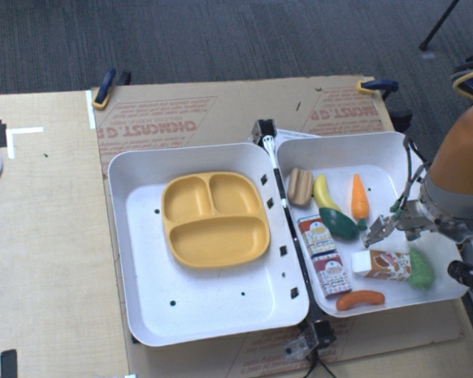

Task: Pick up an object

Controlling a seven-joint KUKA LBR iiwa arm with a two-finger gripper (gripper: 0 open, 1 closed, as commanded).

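Evidently the approach is in hand: the grey two-finger gripper [380,230] hangs over the right white bin [380,150], just above a small brown-and-white carton [387,264]; nothing sits between its jaws, though their spread I cannot tell. Next it likely must descend squarely onto that carton, clear of the green pepper-like toy [338,222].

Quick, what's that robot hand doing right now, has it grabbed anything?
Hand: hanging over the right bin, above the small carton; nothing visibly gripped, and open or closed cannot be told.
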